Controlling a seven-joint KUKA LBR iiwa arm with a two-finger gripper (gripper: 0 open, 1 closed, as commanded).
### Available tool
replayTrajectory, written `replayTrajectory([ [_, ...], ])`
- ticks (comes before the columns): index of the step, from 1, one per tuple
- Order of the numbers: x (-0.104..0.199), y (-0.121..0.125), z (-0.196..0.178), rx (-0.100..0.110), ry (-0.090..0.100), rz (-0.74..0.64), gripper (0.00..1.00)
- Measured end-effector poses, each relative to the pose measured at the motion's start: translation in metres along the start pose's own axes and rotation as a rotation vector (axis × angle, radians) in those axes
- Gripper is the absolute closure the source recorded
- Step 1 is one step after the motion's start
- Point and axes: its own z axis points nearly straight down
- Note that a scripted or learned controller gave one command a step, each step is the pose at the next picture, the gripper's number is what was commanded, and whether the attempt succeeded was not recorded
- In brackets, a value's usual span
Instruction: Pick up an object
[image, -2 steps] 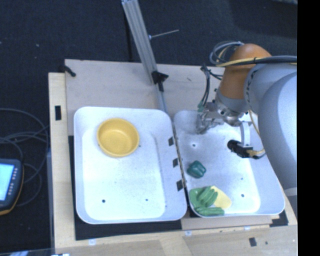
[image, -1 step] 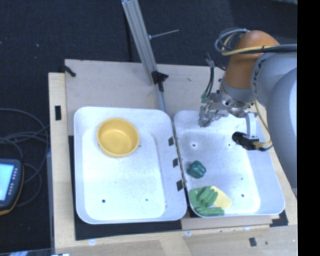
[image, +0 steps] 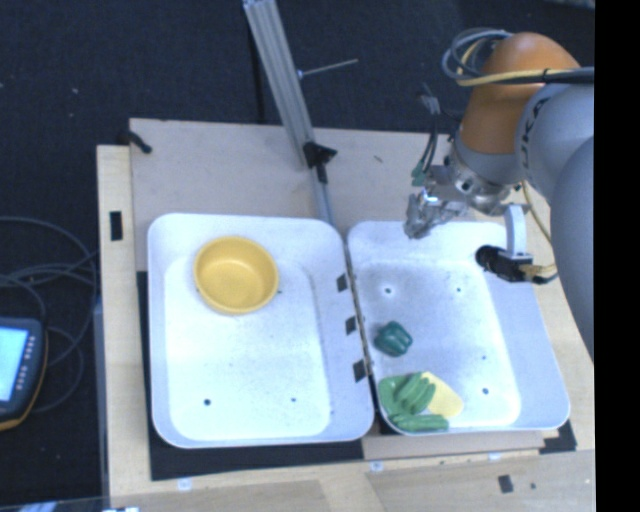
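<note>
- Near corner, right bin (image: 440, 300): a green bunch (image: 408, 392) lies touching a yellow piece (image: 447, 402), both pressed close to the near wall and the inner corner. Risk, as I judge it: closing here could catch two things at once or strike the wall. There is little room on the wall side, and open floor only on the far side.
- Just beyond it: a dark green piece (image: 392, 339) lies alone, near the bin's inner wall but apart from the bunch. I judge it the easiest object to pick up. It looks rounded, so an off-centre close could squirt it toward the wall or into the bunch.
- Middle of the right bin: bare floor with free room for a descent and a sideways approach.
- Left bin (image: 250, 370): a yellow bowl (image: 236, 274) sits upright in the far-left part, well apart from everything else. Reaching it means crossing the raised rims where the two bins meet, and a low traverse could clip them.
- Far-left corner of the right bin: my end effector (image: 420, 222) hangs above the rim, well apart from every object. I cannot tell whether it is open or closed. A straight drop from here would land on the rim or on bare floor.
- Beyond, on the worktop (image: 200, 160): a slanted metal post (image: 285, 80) stands close to my left, which limits swing on that side.
</note>
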Motion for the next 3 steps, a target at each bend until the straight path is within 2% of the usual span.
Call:
replayTrajectory([
  [1, -0.001, 0.001, -0.044, 0.000, 0.000, 0.000, 1.00],
  [3, 0.116, -0.009, -0.050, 0.004, 0.001, -0.004, 1.00],
])
